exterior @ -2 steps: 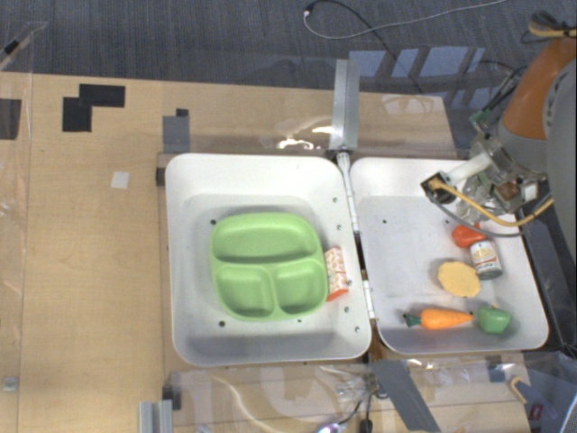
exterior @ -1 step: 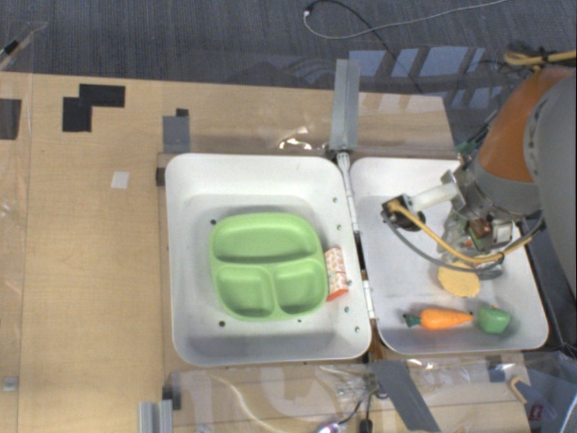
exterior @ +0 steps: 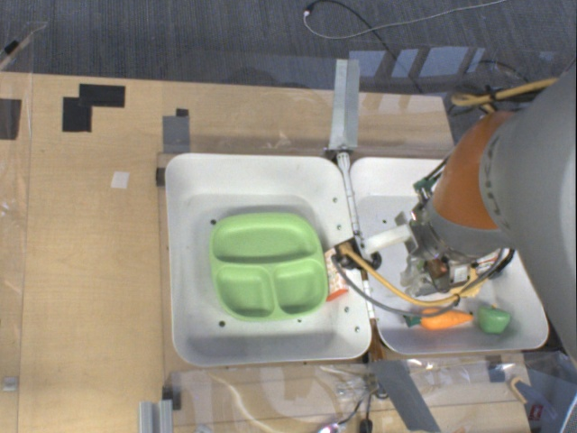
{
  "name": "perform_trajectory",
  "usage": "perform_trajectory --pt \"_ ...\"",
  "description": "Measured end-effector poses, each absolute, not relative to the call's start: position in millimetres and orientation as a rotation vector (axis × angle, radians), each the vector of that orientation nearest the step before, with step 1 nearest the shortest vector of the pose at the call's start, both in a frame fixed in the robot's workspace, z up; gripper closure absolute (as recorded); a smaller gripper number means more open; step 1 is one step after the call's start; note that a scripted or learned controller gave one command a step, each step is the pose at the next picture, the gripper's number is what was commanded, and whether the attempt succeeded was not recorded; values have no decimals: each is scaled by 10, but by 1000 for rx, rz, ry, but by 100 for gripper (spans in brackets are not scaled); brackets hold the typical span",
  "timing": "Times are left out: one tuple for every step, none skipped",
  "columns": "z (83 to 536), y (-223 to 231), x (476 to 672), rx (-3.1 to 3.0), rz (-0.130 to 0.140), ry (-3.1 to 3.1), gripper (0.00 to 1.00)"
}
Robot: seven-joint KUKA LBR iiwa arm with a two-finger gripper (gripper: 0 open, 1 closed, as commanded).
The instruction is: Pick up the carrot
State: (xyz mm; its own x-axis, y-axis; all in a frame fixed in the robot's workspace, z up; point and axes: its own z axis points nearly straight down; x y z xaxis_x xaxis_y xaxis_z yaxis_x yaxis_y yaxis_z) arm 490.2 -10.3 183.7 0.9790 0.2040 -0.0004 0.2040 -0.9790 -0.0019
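The carrot (exterior: 446,321) is orange with a small green end on its left. It lies flat near the front edge of the right bin (exterior: 389,188). My gripper (exterior: 422,276) hangs over the middle of that bin, just above and to the left of the carrot, under the orange band of the arm. Nothing can be made out between the gripper and the carrot, and the carrot rests on the bin floor.
A green rounded object (exterior: 493,319) sits right of the carrot in the front right corner. The left bin (exterior: 185,242) holds a green divided plate (exterior: 267,264), with a small red and white item (exterior: 335,287) at its right side.
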Motion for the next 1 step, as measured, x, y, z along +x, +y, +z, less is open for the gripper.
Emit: perform_trajectory --pt "2284 308 5174 -3052 -4 -740 100"
